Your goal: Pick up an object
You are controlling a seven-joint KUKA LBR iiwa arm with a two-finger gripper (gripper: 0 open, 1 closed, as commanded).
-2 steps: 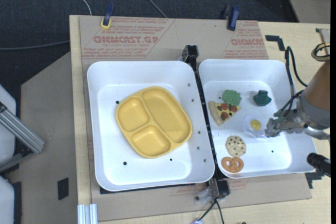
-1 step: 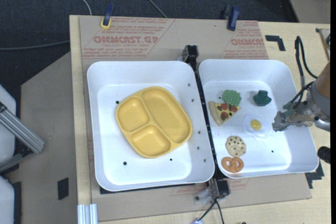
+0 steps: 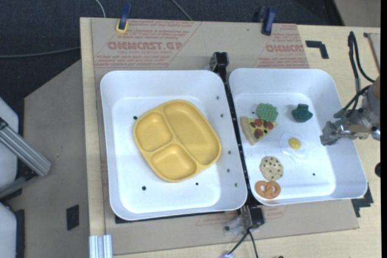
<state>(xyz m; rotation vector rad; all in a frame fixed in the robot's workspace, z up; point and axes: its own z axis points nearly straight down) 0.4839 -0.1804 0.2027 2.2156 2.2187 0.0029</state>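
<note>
The right bin (image 3: 320, 187) holds several small toy foods: a pizza slice (image 3: 256, 128), a green broccoli (image 3: 266, 111), a dark green piece (image 3: 301, 113), a fried egg (image 3: 294, 144), a cookie (image 3: 271, 167) and a pretzel (image 3: 268, 190). My gripper (image 3: 332, 132) hangs over the right rim of that bin, to the right of the fried egg and apart from every piece. Nothing shows between its tips.
The left bin (image 3: 118, 130) carries a yellow divided plate (image 3: 176, 139). Black clips (image 3: 219, 61) join the two bins at the back and the front. Blue clamps (image 3: 268, 19) hold the brown board at its far edge. Cables run along the right side.
</note>
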